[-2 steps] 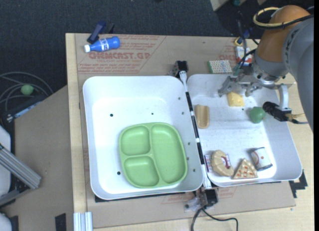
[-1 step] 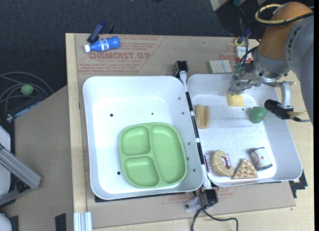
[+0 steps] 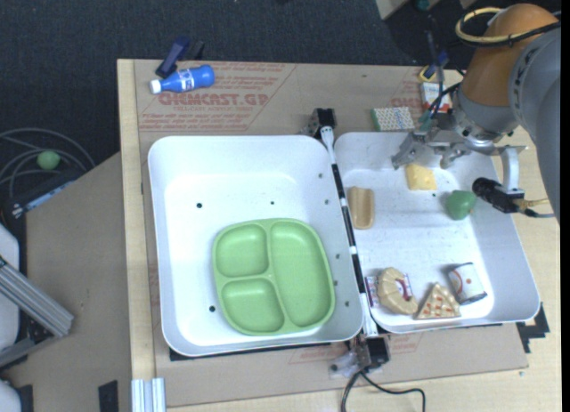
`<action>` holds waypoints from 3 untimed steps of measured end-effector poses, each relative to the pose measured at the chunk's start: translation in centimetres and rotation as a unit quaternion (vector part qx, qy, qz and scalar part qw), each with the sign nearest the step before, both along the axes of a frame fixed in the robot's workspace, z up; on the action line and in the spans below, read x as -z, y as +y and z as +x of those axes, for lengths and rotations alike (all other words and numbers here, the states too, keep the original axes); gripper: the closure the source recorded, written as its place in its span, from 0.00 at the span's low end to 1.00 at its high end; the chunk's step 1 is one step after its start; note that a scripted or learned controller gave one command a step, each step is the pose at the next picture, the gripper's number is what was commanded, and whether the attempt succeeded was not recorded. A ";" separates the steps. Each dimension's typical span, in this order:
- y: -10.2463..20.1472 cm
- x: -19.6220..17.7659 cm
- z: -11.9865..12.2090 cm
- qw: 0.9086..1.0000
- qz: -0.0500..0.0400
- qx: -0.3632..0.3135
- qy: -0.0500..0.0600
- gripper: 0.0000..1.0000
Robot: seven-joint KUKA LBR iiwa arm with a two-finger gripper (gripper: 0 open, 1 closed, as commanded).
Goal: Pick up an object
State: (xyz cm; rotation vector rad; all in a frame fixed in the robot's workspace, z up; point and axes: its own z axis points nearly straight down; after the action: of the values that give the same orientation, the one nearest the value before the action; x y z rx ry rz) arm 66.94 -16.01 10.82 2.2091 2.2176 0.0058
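end effector [image 3: 427, 154] low over right bin's [image 3: 499, 299] far end, yellow block [image 3: 420, 177] right under fingertips, green ball [image 3: 460, 204] just beside. grip state? can't tell tbh

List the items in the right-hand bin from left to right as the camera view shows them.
Tan bread piece → round pastry → yellow block → pizza slice → green ball → small red-and-white item.

A green three-compartment plastic plate [image 3: 272, 275] lies in the left shallow white bin [image 3: 178, 170]. In the right shallow white bin [image 3: 508, 250], a yellow block [image 3: 420, 177] sits at the back, a green ball [image 3: 460, 204] to its right, a pizza-slice toy [image 3: 436, 303] in front.
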 end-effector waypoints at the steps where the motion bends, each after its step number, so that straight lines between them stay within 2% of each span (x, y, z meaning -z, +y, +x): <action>1: -1.4 2.4 -1.3 1.000 0.003 0.002 0.007 0.00; 2: -1.3 0.9 -1.0 1.000 0.002 0.002 0.002 1.00; 3: -1.3 1.2 -1.1 1.000 0.002 0.002 0.004 0.00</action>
State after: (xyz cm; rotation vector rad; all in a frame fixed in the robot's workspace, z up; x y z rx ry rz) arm 65.82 -17.34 9.67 2.2192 2.2205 0.0017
